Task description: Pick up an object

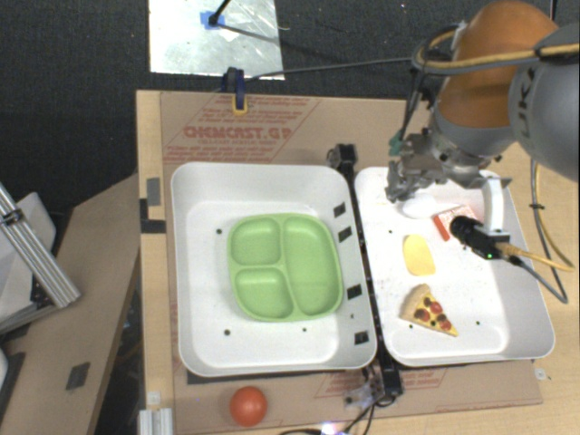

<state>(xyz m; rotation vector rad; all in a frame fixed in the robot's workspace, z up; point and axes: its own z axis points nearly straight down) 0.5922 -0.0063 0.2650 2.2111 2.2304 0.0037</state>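
tool (400,191) sits low at the right bin's (526,333) far end, grip unreadable; pizza (430,311) and cheese (418,255) lie untouched, nothing lifted.

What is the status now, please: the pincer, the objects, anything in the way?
Pincer low at back of right bin, holding nothing seen. Yellow piece and pizza slice lie loose in front of it. Green tray in left bin. Nothing in the way.
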